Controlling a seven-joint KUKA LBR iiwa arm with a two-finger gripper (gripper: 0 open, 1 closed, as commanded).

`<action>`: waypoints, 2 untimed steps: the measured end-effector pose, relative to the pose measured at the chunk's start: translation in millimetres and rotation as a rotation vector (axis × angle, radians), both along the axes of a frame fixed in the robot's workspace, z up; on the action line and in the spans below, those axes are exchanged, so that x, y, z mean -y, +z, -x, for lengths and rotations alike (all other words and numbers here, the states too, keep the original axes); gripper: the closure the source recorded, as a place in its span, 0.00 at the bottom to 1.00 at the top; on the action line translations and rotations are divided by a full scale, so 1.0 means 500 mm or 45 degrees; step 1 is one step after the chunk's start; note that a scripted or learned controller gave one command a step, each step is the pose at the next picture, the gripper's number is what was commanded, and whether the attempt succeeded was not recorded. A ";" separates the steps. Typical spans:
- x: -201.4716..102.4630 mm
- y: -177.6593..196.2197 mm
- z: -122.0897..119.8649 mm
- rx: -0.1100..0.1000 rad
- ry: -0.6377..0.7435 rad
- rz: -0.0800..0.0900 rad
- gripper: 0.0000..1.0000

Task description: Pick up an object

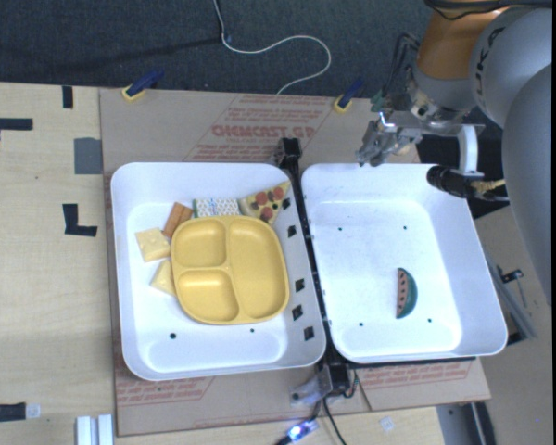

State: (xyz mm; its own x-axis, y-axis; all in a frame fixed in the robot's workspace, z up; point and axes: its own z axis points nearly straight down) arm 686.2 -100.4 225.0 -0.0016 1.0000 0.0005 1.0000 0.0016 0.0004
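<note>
A cardboard sheet (259, 128) is covering the bench beneath 2 shallow white bins, with dark carpet lying beyond it and a white cable (269, 44) looping across that carpet.

The left bin (130, 341) is holding a yellow divided plate (230, 269) with 3 compartments. Several flat toy food pieces are sitting partly tucked under its upper and left edges: a tan cracker (152, 243), a brown piece (177, 217) and a pizza slice (268, 200).

The right bin (371, 202) is holding a watermelon slice (405, 294), lying flat on the floor in the lower right part, apart from the walls. Its long axis is running roughly up and down the view, leaning slightly, with the curved green rind facing right and the red flesh facing left.

The gripper (378, 148) is hanging over the upper rim of the right bin near its left corner, well apart from the slice. Its 2 fingers are standing slightly apart, with nothing between them.
</note>
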 end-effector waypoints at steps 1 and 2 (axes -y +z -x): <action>-0.101 -0.023 0.034 -0.005 0.004 0.000 1.00; -0.185 -0.026 0.072 -0.005 0.004 0.000 1.00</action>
